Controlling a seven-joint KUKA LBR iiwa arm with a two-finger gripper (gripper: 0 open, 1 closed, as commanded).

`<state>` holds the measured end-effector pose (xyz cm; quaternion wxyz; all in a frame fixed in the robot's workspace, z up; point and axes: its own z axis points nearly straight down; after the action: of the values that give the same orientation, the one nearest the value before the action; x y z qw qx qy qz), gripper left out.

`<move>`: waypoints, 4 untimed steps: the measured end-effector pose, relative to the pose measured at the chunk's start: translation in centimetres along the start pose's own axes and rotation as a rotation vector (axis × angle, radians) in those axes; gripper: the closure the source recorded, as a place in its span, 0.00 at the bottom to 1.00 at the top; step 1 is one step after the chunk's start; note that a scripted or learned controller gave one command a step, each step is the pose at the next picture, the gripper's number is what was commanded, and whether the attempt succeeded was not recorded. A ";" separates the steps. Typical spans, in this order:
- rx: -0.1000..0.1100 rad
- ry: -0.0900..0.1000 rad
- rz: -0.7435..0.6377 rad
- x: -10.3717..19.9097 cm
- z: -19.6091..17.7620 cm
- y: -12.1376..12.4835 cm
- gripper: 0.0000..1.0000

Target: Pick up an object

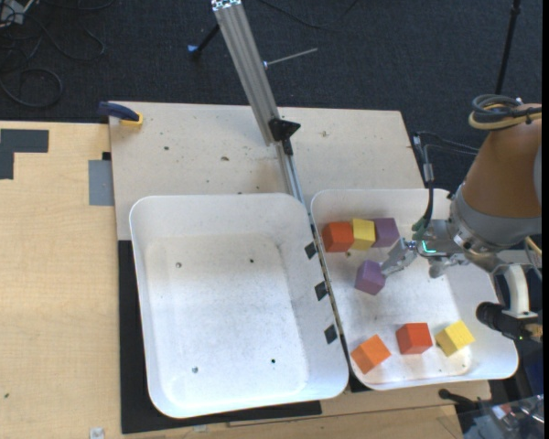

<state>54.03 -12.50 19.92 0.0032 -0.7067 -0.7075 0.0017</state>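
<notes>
While the arm (499, 186) reaches in from the right, its gripper (395, 262) sits low over the right bin (494, 366), just beside a purple cube (370, 277) that lies tilted near the middle of that bin. The metal fingers (393, 257) point toward that cube, but honestly I can't tell whether they're apart or together, and nothing is visibly between them. Up near the bin's back left there's a tight row: a red-orange cube (339, 236), a yellow cube (363, 232) and another purple block (385, 230), all touching side by side. Along the front edge sit an orange cube (371, 352), a red cube (414, 338) and a second yellow block (455, 337), spaced a little apart. The left bin (165, 236) sits right next to it, with a slanted aluminium bar (250, 67) rising behind both.
</notes>
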 end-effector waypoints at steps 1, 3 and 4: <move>-0.004 -0.001 0.004 -0.1 -0.2 0.1 0.00; -0.006 -0.001 0.003 0.3 10.9 -0.7 0.00; -0.005 0.001 0.012 0.2 9.7 -0.7 1.00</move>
<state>53.28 -12.28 10.24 0.0020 -0.7109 -0.7033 -0.0003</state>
